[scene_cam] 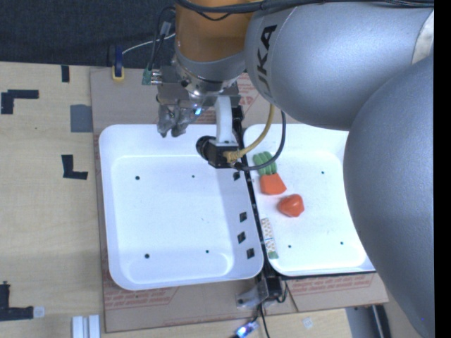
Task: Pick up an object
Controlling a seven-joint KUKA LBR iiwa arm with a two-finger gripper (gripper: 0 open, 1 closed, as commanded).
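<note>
Two small toys, a carrot (270, 178) and a red lump (290, 205), lie close together in the right bin (331, 259), likely light, hard, slippery plastic best pinched across the middle, while the gripper (173, 124) hovers over the left bin's (141, 273) far rim, holding nothing.

Grey arm (338, 62) reaches in from the right across the frame's top, orange band (211, 16) above the wrist, gripper (173, 122) pointing down at upper centre-left, nothing visible between the jaws.
</note>
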